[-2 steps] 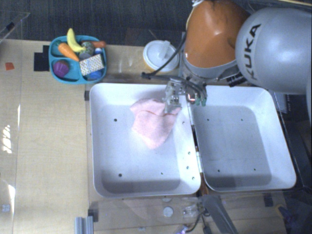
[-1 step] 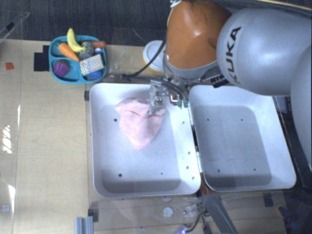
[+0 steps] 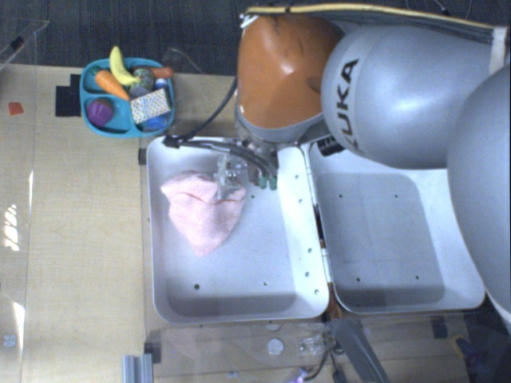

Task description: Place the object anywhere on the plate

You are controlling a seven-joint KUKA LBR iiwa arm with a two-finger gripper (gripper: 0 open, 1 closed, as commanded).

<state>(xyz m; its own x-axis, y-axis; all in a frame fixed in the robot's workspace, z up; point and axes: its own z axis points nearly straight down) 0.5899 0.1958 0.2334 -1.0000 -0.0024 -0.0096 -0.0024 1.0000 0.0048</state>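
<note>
lying in the left bin (image 3: 239, 294): pink cloth (image 3: 204, 210), gripper (image 3: 230, 175) above it.

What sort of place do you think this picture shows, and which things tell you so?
Probably a robot test lab: a big grey arm with its gripper over a pink cloth, white bins on a bench, and a blue tray of toy food.

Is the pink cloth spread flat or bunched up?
Bunched: the pink cloth lies crumpled in the left bin, folds visible, gripper at its upper edge.
</note>
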